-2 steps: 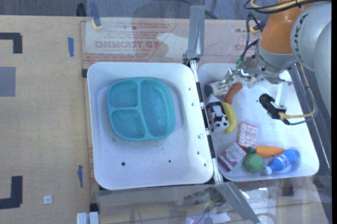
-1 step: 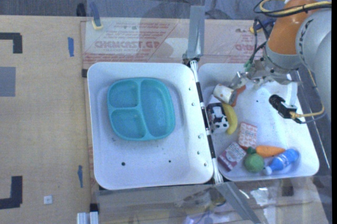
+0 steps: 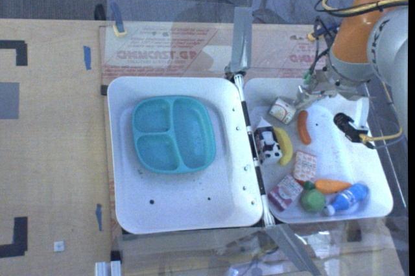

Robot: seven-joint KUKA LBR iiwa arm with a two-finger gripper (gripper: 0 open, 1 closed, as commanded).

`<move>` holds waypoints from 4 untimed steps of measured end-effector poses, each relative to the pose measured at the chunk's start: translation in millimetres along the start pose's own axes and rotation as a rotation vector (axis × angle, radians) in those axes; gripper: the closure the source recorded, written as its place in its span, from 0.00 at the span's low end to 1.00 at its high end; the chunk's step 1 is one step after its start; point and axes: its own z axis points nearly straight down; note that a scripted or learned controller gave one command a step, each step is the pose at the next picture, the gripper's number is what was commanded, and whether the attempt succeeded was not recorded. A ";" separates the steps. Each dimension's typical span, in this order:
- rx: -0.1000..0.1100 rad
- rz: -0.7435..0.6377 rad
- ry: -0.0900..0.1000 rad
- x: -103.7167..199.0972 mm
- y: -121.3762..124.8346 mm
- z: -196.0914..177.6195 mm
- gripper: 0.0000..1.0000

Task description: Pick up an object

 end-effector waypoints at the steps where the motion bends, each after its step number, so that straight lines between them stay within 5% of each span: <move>1: 0.000 0.000 0.000 0.2 0.0 0.2 0.00; 2: -0.004 0.000 -0.002 -0.7 1.3 -11.6 1.00; 3: -0.004 0.000 -0.002 -0.4 1.3 -11.5 0.00; 4: 0.003 0.064 0.003 -2.6 -51.3 11.9 0.00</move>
